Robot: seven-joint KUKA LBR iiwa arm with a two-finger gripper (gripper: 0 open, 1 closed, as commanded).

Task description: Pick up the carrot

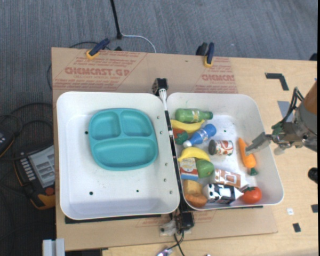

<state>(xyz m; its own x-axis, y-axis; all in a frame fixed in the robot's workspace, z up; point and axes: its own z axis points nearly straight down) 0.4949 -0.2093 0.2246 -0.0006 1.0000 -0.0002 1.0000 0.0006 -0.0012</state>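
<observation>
The carrot [246, 154] is orange with a green stub at its lower end. It lies flat near the right wall of the right bin [266, 122]. My gripper [267, 144] comes in over that wall from the right and is open. Its left finger [256, 142] slants down to just above the carrot's upper end. Nothing sits between the fingers.
The right bin also holds a green bottle [193, 114], a banana [185, 126], a blue bottle [200, 135], a small can [222, 147], a tomato [252, 195] and several other toy foods. A teal divided plate [122, 138] lies in the left bin [69, 196].
</observation>
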